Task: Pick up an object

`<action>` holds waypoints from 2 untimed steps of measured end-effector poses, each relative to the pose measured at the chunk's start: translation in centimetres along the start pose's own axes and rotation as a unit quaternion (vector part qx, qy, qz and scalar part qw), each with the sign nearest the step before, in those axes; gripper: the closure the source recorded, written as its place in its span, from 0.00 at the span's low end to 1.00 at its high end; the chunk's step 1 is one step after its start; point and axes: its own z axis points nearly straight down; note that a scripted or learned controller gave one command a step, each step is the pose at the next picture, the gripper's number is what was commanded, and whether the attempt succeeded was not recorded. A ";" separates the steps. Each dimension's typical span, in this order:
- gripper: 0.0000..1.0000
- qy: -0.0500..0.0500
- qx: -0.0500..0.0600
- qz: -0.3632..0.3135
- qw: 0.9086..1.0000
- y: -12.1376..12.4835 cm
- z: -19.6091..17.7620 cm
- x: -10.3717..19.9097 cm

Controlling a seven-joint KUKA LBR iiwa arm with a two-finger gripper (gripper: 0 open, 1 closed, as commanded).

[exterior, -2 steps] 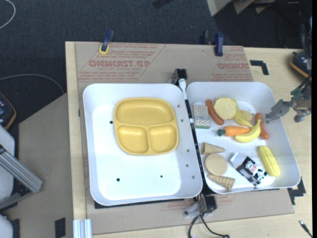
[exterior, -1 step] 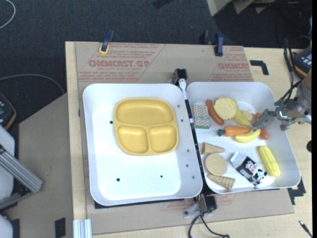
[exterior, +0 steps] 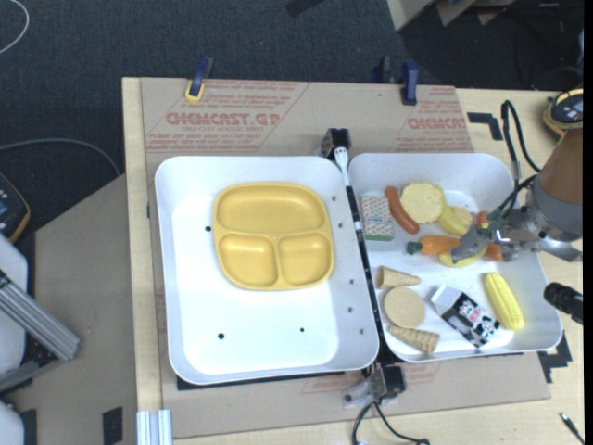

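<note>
The jaws of the gripper sit low in the right bin, too blurred to tell whether parted or closed; just under them lies what seems a banana, light, stiff, slick plastic; best pinched across its narrow middle.

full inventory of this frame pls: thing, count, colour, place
bins: 2, white, side by side on bench
tray: 1, yellow, three-compartment, left bin
sausage: 1, red-orange, right bin, top
round slice: 1, pale yellow, beside sausage
carrot: 1, orange, right bin, middle
cones: 2, tan, right bin, lower left
cookie: 1, tan, between cones
corn: 1, yellow, right bin, right
clamps: 2, yellow and blue, bench far edge
gripper: 1, grey, over right bin, by carrot
</note>
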 end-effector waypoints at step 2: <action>1.00 -0.002 -0.003 0.001 1.000 0.1 3.9 0.0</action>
